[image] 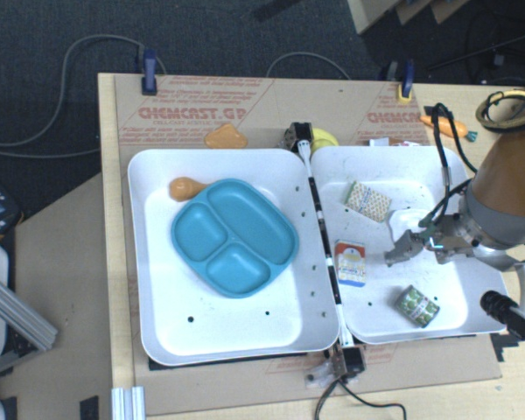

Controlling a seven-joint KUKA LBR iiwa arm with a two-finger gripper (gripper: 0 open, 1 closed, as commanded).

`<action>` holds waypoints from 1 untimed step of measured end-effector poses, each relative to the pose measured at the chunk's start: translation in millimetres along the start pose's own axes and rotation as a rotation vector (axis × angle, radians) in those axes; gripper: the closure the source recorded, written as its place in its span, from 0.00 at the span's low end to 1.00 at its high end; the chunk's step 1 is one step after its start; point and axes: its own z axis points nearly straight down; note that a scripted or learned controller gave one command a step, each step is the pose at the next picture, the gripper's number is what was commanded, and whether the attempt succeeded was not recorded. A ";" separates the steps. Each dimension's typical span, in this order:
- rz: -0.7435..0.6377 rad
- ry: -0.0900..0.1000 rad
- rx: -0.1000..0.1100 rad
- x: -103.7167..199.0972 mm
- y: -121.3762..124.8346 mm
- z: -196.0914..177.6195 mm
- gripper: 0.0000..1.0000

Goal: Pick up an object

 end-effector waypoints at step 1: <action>0.009 0.000 0.006 -33.8 -2.3 44.7 0.00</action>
